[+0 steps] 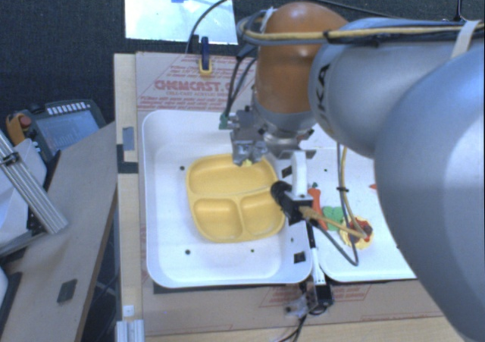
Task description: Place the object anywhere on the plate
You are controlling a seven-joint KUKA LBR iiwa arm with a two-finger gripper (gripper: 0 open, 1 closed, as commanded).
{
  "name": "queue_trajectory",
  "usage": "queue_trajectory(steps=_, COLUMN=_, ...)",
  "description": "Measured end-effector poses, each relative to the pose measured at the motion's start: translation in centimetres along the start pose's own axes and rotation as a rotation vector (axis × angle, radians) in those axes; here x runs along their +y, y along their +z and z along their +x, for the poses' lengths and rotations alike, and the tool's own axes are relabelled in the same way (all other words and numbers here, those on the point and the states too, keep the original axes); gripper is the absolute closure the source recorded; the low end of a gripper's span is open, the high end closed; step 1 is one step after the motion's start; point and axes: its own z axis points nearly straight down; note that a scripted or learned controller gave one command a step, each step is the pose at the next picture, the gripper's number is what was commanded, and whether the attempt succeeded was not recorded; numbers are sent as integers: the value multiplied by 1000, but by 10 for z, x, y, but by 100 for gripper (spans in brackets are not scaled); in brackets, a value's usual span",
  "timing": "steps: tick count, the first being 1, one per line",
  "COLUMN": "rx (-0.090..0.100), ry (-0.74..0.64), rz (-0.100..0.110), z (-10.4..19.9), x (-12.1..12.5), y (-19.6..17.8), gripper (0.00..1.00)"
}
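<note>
The plate (229, 198) is pale yellow and roughly square with rounded corners, split by raised ridges into three compartments (one long at the top, two smaller below). It lies flat in the left white bin (163, 204), directly below and to the left of the gripper (250, 153), which hangs at its upper right rim. Whether the gripper is spread or pressed together cannot be told. Small orange, green and yellow objects (339, 221) lie in the right bin (379, 261), down and right of the gripper.
</note>
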Motion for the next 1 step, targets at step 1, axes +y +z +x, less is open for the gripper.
queue_trajectory(steps=1, rx=0, ry=0, rz=1, z=0, x=0, y=1, gripper=0)
